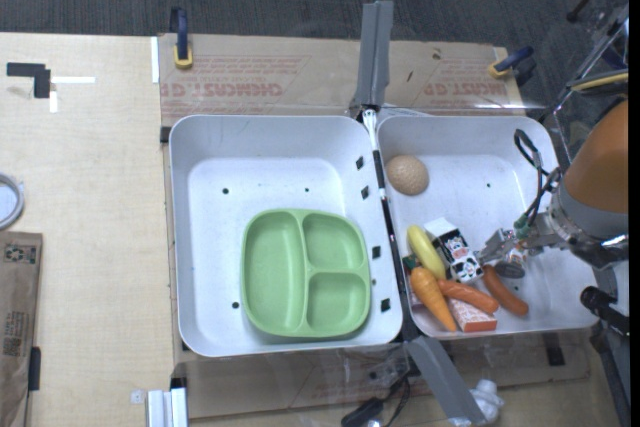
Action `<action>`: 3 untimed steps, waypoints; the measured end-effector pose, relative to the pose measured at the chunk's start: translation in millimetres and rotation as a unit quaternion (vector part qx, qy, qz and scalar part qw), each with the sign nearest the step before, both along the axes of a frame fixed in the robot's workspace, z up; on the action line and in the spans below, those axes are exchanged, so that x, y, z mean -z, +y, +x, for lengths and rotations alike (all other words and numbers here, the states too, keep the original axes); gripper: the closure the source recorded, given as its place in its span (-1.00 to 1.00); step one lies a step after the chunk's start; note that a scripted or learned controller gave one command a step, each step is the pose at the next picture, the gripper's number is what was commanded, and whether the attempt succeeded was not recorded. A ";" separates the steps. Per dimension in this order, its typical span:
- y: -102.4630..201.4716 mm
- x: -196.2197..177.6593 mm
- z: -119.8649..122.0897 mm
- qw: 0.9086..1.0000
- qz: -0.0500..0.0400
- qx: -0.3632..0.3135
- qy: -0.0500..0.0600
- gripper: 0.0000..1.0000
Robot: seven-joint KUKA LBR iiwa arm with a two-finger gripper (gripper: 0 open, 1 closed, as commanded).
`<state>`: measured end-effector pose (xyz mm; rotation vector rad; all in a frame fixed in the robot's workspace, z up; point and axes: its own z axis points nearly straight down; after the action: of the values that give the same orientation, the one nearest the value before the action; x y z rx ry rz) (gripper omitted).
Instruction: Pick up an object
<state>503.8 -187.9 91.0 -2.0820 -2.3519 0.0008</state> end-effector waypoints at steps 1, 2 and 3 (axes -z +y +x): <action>-0.1 -7.8 0.3 1.000 0.000 0.001 0.001 1.00; 28.8 -111.2 0.8 0.998 0.000 0.060 0.001 1.00; 47.2 -34.2 -26.3 0.993 0.000 0.121 0.001 1.00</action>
<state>477.5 -140.7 125.2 -2.3510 -2.0811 0.0030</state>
